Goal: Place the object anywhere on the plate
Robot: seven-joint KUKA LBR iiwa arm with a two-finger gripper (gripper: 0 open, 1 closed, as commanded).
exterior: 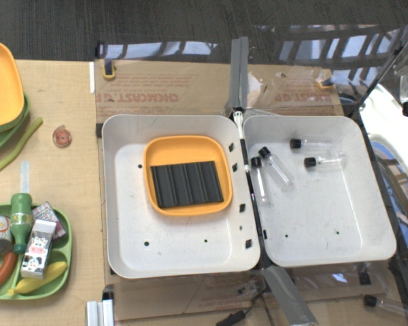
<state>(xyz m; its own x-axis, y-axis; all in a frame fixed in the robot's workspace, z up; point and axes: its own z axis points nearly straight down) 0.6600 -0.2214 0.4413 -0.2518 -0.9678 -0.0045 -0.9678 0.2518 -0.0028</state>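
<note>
**Seemingly done: block rests on plate**

Two bins sit side by side. The left bin (115, 202) holds the orange plate (187, 143), and a dark ribbed block (188, 185) lies flat on its middle, long axis running left-right. I take that block for the object, though it could be otherwise. The right bin (367, 202), nearer the arm's side, holds a few clear capped tubes (275, 167), well apart from the plate. I cannot tell the gripper's state.
</note>
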